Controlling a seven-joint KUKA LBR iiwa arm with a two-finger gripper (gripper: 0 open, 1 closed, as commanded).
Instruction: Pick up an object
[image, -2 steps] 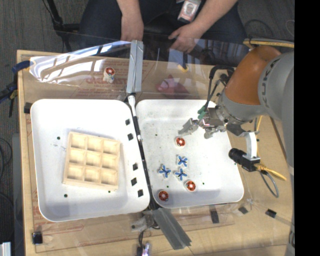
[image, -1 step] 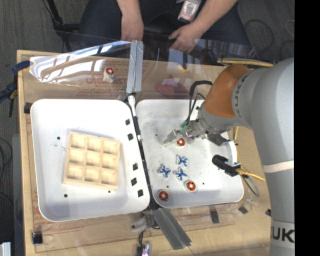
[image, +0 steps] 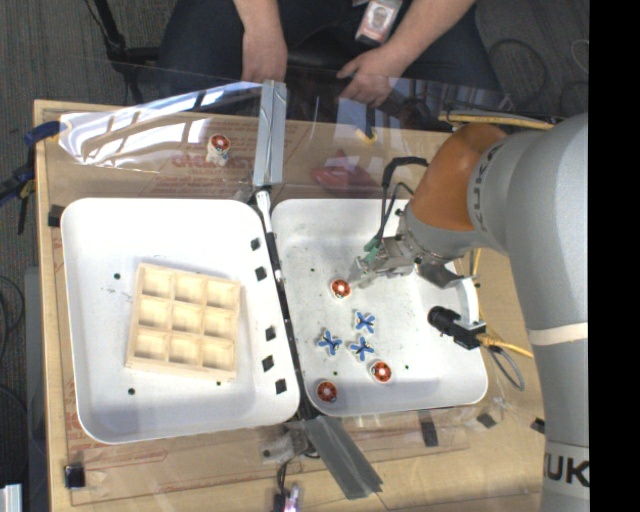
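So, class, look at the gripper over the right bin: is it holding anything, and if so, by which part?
Nothing is held. The gripper hangs low over the right bin, just above and to the right of a red ring, with nothing between its fingers.

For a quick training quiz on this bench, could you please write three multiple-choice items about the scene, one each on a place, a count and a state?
1. Where does the wooden grid tray lie?
A. In the left bin
B. In the right bin
C. On the bench outside both bins

2. How many blue jacks lie in the right bin?
A. One
B. Three
C. Six

3. Where is the gripper now?
A. Over the left bin
B. Raised clear above the bench's far edge
C. Low in the right bin, beside a red-and-white ring

Answers:
1 A, since the tray rests on the floor of the left bin.
2 B, since three blue jacks cluster mid-bin.
3 C, since the gripper's tip sits just up and right of that ring.
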